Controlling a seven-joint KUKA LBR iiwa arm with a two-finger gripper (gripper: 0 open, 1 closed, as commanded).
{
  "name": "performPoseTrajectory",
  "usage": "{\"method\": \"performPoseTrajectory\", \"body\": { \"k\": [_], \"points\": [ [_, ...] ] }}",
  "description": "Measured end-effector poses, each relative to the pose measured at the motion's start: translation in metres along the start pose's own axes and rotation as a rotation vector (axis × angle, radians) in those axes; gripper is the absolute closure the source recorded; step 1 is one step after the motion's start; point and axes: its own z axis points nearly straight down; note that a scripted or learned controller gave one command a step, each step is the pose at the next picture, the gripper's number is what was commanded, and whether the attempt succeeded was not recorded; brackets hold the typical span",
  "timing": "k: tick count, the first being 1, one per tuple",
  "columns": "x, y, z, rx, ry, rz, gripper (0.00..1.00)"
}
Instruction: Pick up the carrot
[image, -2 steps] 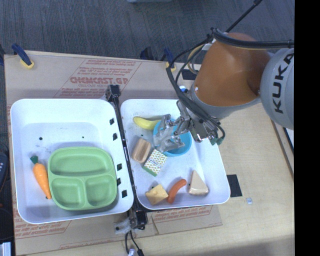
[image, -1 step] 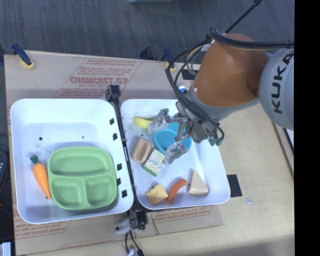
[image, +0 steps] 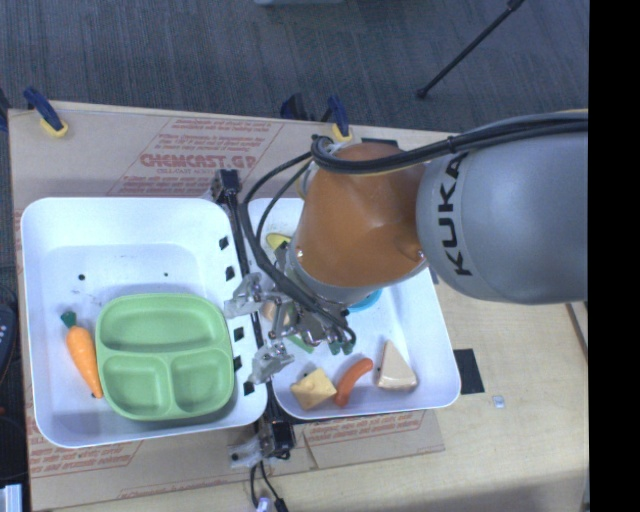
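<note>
The carrot (image: 81, 357), orange with a small green top, lies in the left bin (image: 60, 225) near its left wall, just beside the green divided plate (image: 165, 356). My gripper (image: 264, 331) hangs under the orange wrist band over the left edge of the right bin (image: 432, 330), by the wall between the two bins. It is well to the right of the carrot, with the plate between them. Nothing shows held in it.
In the right bin's front lie a yellow chunk (image: 313, 388), a reddish-orange sausage-like piece (image: 352, 380) and a pale wedge (image: 396, 368). A yellow item (image: 277, 242) and a blue one (image: 367, 299) peek out from under the arm. Cables run along the divider.
</note>
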Motion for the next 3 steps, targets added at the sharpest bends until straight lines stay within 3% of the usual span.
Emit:
{"method": "performPoseTrajectory", "body": {
  "k": [1, 2, 3],
  "points": [
    [-0.048, -0.044, 0.025, 0.005, -0.006, -0.022, 0.00],
    [-0.029, -0.161, 0.008, 0.009, -0.006, -0.161, 0.00],
    [-0.006, -0.153, 0.110, 0.007, -0.016, -0.093, 0.00]
  ]
}}
